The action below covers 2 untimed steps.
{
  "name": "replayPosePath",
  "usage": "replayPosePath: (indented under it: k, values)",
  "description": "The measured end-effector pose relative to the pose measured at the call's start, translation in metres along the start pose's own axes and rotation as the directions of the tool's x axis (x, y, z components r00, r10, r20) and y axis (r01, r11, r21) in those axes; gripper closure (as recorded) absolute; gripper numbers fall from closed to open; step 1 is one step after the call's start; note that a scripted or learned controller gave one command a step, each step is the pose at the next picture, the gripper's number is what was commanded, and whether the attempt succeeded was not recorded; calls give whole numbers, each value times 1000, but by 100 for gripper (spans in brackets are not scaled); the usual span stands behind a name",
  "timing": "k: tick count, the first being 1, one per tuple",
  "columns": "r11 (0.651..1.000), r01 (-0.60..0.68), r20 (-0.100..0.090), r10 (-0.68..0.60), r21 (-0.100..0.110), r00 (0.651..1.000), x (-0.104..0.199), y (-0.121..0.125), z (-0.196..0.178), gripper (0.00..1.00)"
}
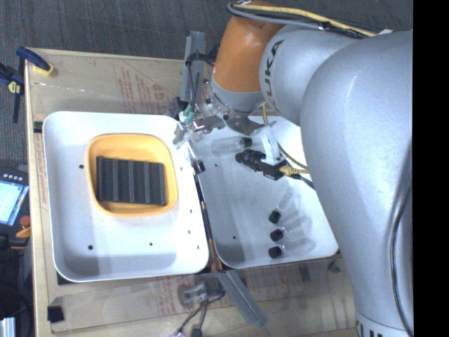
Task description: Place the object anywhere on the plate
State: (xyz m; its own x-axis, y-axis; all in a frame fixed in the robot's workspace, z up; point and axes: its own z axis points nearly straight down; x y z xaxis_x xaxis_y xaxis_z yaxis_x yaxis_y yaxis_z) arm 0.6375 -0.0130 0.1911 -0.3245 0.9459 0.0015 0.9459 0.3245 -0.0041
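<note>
1. Bench: a pale wooden board with faint red printed lettering, bearing two shallow white bins side by side.
2. Floor: dark grey carpet-like surface beyond the bench's far edge.
3. Left white plastic bin: holds a yellow-orange, rounded-square plate with a dark grey ribbed centre, lying flat near the bin's middle.
4. Right white plastic bin: holds three small clear bottles with black caps, lying close together near its front right corner.
5. Grey arm with an orange band: reaches in from the right and covers much of the right bin's far side.
6. Two-finger gripper: low over the far edge where the two bins meet; whether its fingers are apart or together cannot be told. No object is seen between them.
7. Black connector with a yellow cable: hangs beneath the wrist, over the right bin.
8. Blue-handled clamp: at the bench's far left corner.
9. Small device with a lit screen: at the left edge, off the bench.
</note>
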Motion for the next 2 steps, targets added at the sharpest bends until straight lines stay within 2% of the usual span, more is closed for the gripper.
replayPosePath:
  k: [1, 2]
  values:
    - [987, 164, 0, -164, 1, 987, 24, -26, 1, 100]
    - [986, 164, 0, -164, 1, 986, 24, -26, 0, 0]
